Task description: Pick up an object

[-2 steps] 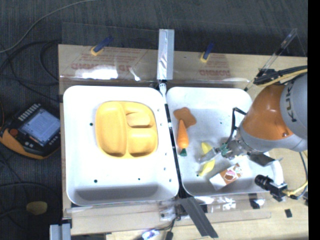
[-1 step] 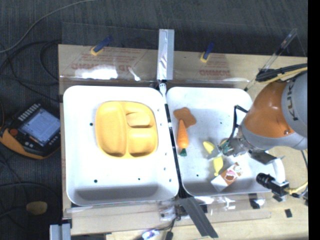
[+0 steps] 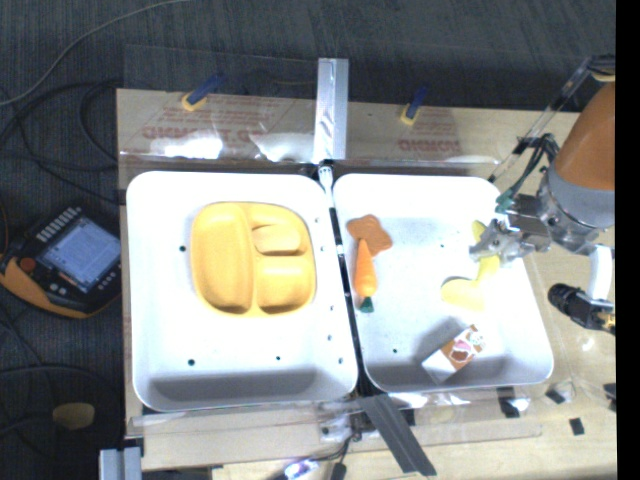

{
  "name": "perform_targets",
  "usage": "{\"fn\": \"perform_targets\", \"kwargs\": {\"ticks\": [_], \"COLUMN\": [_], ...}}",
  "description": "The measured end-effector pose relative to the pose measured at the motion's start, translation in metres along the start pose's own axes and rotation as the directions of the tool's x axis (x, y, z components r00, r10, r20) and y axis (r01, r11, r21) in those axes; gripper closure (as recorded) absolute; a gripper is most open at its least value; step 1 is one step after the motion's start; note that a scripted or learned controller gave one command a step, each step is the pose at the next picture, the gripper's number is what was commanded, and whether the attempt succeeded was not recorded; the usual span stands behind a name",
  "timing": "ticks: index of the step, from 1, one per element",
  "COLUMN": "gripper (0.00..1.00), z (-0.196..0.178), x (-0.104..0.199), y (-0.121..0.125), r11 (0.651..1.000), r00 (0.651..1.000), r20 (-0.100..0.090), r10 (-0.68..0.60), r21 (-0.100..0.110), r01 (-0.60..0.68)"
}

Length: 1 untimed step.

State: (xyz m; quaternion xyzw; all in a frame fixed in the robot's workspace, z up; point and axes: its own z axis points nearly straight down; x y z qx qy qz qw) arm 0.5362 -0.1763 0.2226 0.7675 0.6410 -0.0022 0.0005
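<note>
The right bin holds an orange gingerbread-shaped piece, a toy carrot with a green tip, a yellow banana-like toy and a small red-and-white carton. My gripper is low over the right bin's right side, just above the upper end of the yellow toy. A small yellow bit shows at the gripper's left side. Whether it touches the yellow toy is unclear.
The left bin holds a yellow divided plate. A metal divider post stands behind the bins' shared wall. A handheld pendant lies left of the bench. Cables run off the bench's right edge.
</note>
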Motion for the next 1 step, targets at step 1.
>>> {"fn": "perform_targets", "kwargs": {"ticks": [1], "gripper": [1.0], "z": [-0.0162], "x": [0.0177], "y": [-0.046], "r11": [0.995], "r00": [0.995], "r20": [-0.001], "r10": [-0.103], "r21": [0.001], "r01": [0.103]}}
